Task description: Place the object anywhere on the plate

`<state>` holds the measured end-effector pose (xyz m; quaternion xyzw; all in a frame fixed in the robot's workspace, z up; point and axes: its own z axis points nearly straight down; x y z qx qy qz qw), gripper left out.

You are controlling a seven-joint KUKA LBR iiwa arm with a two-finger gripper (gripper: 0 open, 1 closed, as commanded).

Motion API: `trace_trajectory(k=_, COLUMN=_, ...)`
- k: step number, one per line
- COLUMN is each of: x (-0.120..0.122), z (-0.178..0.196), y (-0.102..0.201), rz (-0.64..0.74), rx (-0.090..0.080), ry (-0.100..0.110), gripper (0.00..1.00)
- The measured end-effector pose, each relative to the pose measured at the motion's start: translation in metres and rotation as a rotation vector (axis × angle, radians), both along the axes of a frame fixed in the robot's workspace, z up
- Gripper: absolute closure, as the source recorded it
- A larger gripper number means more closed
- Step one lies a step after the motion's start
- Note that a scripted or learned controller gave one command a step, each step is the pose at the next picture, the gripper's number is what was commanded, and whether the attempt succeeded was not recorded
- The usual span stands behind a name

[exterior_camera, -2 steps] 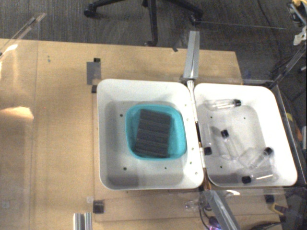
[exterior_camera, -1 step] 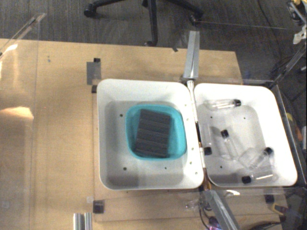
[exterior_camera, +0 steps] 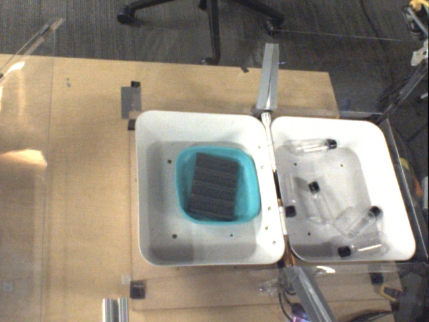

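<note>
A dark grey ribbed block [exterior_camera: 214, 186] lies flat on a teal square plate [exterior_camera: 251, 194], roughly in the plate's middle and slightly tilted. The plate rests on the floor of the left white bin [exterior_camera: 154, 237].
The right white bin [exterior_camera: 397, 200] holds several clear vials with black caps, such as one near its back wall [exterior_camera: 314, 145] and one at its front right [exterior_camera: 360, 221]. A metal post [exterior_camera: 267, 79] stands behind the seam between the bins. An office chair base [exterior_camera: 213, 12] stands on the carpet beyond the bench.
</note>
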<state>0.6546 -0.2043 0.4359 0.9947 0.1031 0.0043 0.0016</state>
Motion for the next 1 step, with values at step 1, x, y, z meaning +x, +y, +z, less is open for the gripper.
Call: trace_trajectory(k=1, x=-0.0666, z=0.0008, y=-0.0008, rz=0.000, rx=0.000, ry=0.000, gripper=0.00)
